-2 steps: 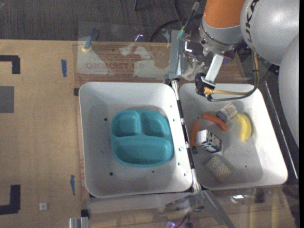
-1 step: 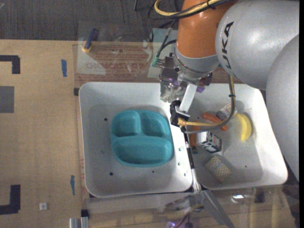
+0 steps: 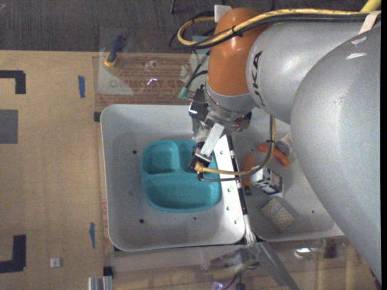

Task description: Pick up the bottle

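My gripper [image 3: 201, 121] hangs under the orange wrist band, over the back right part of the left bin [image 3: 121, 162], close to the wall between the two bins. A pale rounded object [image 3: 285, 142], possibly the bottle, peeks out from beneath the arm in the right bin; most of it is hidden. It lies to the right of the gripper, apart from it.
A teal divided plate [image 3: 172, 183] lies in the left bin, just in front of the gripper. The right bin [image 3: 314, 219] holds orange pieces [image 3: 276, 154], a small white printed box [image 3: 268, 180] and a beige sponge [image 3: 277, 214]. The arm covers that bin's back.
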You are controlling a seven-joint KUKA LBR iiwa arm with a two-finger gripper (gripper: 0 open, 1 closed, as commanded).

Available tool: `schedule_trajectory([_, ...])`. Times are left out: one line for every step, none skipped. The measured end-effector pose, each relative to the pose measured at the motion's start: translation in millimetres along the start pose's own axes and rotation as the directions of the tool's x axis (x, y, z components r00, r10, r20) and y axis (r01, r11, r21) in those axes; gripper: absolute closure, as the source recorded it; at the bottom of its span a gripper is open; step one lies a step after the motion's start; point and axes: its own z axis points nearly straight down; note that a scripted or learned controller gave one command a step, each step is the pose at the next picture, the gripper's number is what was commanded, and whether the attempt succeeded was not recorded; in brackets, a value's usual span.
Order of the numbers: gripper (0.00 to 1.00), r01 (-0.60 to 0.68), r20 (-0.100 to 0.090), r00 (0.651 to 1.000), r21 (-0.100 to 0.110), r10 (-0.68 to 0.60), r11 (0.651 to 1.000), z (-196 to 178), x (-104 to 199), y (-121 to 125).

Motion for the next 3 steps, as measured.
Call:
schedule_trajectory([1.0, 0.35, 0.0, 0.937, -0.001, -0.35, 0.937, 55, 27, 6])
schedule_trajectory([1.0, 0.325, 0.001, 0.946, -0.005, -0.325, 0.946, -53, 67, -9])
schedule_trajectory([1.0, 0.337, 0.001, 0.941, -0.006, -0.337, 0.941, -72, 100, 6])
